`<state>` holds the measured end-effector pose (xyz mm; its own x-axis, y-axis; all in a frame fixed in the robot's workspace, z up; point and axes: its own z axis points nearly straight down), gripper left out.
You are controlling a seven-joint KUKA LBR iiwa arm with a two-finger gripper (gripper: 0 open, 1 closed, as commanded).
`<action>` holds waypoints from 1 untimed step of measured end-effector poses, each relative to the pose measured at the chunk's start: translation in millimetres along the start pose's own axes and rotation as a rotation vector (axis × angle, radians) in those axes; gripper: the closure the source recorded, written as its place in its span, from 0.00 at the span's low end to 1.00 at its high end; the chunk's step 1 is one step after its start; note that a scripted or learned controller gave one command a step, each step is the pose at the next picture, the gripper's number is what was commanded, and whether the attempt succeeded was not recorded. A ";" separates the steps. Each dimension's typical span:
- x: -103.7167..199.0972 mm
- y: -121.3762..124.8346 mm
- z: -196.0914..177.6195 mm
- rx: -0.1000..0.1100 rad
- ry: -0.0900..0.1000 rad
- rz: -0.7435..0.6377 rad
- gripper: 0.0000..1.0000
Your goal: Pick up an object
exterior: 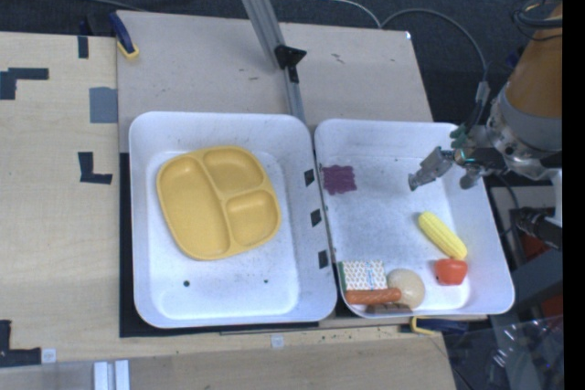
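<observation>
- Eyes on the pickings: a yellow corn cob [442, 234] lies slantwise on the floor of the right bin [384, 215], toward its right wall, nothing touching it.
- Just below the cob, a small red tomato [450, 270] sits close to the bin's lower right corner.
- Along the bottom edge, a pale round bun [407, 286] rests against an orange-red sausage [373, 295], and a patterned little packet [364, 273] sits just above the sausage.
- Up the left side of this bin, well apart from the rest, there's a purple scrap [339, 178] lying flat.
- Now me: my gripper [450, 167] hangs over the upper right part of the right bin, above the cob and clear of it.
- One grey finger [428, 169] pokes out to the left, the other sits by the bin's right wall; they look spread apart, and there is nothing between them.
- My grey arm with its orange band [539, 78] comes in from the right edge.
- Over to the left bin [155, 279]: a yellow divided plate [218, 201] with three sections lies in its upper half.
- A metal rail [259, 5] slants down from the top to where the two bins meet.
- Both bins sit on a tan bench [55, 224] marked with dark tape patches.
</observation>
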<state>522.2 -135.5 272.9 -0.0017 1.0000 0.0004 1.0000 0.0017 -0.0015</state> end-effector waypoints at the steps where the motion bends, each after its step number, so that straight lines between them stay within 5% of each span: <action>1: 31.0 -33.4 56.3 0.008 0.002 0.000 0.00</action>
<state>488.7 -104.5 216.7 -0.0014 1.0000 0.0028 1.0000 0.0014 -0.0098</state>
